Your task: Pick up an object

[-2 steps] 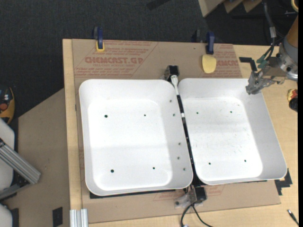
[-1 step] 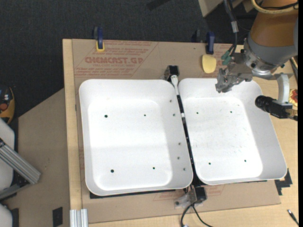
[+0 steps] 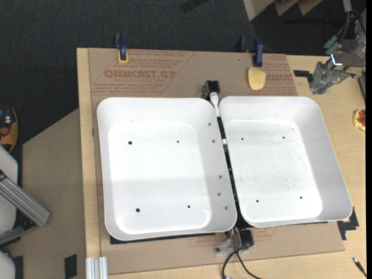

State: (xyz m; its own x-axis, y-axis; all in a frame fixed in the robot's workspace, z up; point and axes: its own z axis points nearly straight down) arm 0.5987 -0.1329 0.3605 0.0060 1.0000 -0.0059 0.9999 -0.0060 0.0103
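Near edge: a cable (image 3: 232,266) runs up to a black fitting (image 3: 243,238) at the seam between the bins. Left bin (image 3: 110,156) and right bin (image 3: 325,156) sit side by side, rims touching, on a brown board (image 3: 174,68). Their floors show bare white with a few small dark dots. Just beyond the right bin's far rim lies a pale yellow lump (image 3: 256,78), below a blue clamp (image 3: 258,52). It is the likeliest thing to pick, though it may be part of the clamp; cannot tell. A second clamp (image 3: 122,44) stands far left. The gripper (image 3: 323,77) hangs far right, beyond the right bin's corner and apart from the lump; whether it is released or clenched, cannot tell. Judged step: approach not yet begun. The next move calls for choosing a target, then travelling left and descending. Dark carpet (image 3: 58,16) surrounds the bench.
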